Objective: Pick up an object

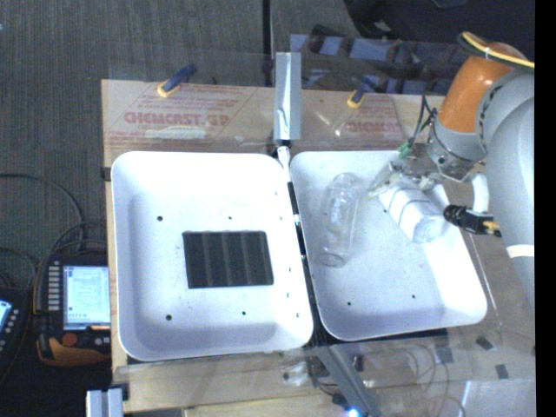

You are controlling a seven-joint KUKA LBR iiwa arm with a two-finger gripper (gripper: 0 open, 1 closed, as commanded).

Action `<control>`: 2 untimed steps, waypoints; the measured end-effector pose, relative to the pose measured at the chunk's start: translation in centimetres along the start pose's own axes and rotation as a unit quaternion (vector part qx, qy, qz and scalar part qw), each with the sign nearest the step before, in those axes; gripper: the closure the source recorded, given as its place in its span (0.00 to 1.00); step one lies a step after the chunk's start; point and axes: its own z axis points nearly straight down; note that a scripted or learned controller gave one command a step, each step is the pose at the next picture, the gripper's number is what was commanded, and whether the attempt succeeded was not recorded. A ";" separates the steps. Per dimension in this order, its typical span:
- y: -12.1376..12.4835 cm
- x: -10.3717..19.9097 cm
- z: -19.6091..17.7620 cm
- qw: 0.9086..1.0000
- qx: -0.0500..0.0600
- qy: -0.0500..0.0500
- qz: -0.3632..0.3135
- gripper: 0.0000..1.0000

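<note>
Arm (486, 102) enters from the right, orange band above the wrist, reaching over the far right corner of the right bin (452, 307). Pincer (401, 179) low in that corner; whether spread or pressed together, cannot tell. Clear plastic bottle (339, 218) lies on its side near the right bin's left wall, apart from the pincer. White cylindrical object (415, 215) rests just beside the pincer. Left bin (139, 320) holds a dark ribbed rectangular panel (228, 259), lying flat at centre.
</note>
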 end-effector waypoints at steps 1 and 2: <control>-0.2 0.8 0.2 0.996 -0.007 -0.014 -0.093 0.00; -1.3 -0.2 0.3 0.985 -0.016 -0.009 -0.172 0.00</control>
